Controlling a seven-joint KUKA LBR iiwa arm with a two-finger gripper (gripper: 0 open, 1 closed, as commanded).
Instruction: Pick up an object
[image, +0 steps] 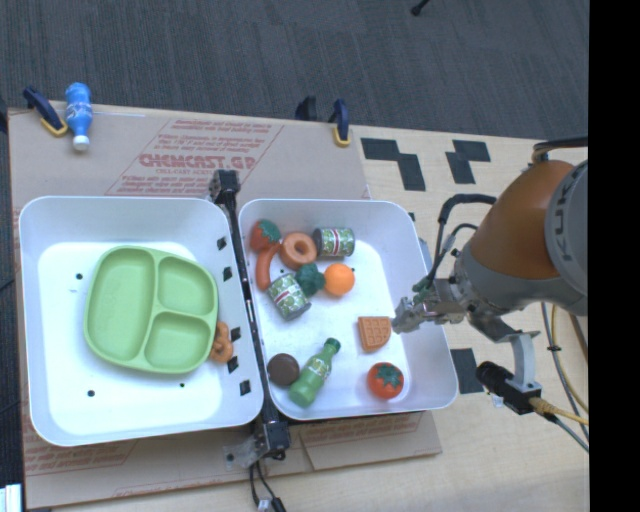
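You are at the approach step: the pincer (408, 316) hangs over the right edge of the right bin (415, 235), just beside the waffle-patterned cracker (374, 332), and nothing sits between its fingers. Whether those fingers are spread or closed you cannot tell from this angle — the tip is small and dark against the bin wall. No object has been lifted yet.

The nearest candidates are the cracker and, near it toward the bin's front corner, the tomato (385, 379). To my eye the next move calls for the pincer to shift a little leftward over one of them, come down squarely, and close; the cracker lies flat, so it will likely be the harder grasp, while the rounder tomato offers more to grip.

The rest of the right bin is crowded on its far and left side: a doughnut (298, 248), a green-labelled can (335, 242), an orange (340, 279), a second can (288, 296) lying tilted, a carrot (264, 266) along the left wall, and toward the front a green bottle (316, 371) touching a brown ball (283, 369).

The left bin (40, 330) holds a green divided plate (150, 310), with a small orange pretzel-like piece (221, 343) at its right edge. Both bins rest on the counter (330, 150).
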